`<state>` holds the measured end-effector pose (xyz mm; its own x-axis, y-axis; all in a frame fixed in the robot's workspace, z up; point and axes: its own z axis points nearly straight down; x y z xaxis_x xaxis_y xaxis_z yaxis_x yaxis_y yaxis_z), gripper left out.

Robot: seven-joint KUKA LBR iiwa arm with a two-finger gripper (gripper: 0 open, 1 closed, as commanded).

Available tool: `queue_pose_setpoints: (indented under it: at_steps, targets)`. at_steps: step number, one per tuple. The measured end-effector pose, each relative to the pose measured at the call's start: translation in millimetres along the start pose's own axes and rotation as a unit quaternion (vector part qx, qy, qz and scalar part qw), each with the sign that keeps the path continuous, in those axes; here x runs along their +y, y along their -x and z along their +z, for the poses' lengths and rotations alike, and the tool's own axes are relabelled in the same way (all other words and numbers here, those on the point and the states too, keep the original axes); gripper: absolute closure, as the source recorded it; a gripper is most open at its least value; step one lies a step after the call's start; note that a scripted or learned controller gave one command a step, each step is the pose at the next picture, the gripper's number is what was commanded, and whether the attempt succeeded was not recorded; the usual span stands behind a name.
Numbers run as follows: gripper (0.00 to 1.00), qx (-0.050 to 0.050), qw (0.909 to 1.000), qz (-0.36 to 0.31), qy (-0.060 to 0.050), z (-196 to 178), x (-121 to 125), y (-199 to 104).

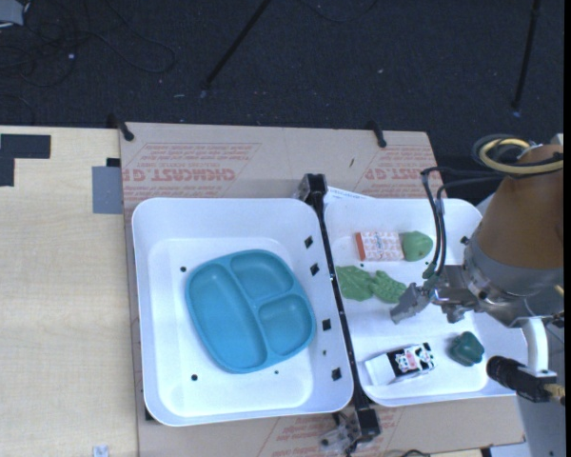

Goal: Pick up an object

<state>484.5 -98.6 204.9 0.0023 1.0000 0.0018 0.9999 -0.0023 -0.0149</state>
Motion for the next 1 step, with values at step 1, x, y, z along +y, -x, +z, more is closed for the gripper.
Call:
queue_pose_setpoints:
  at_steps: [1]
  targets:
    - [0.00,-0.001,1.0000,-0.001,0.007,-6.1,2.7,0.4]
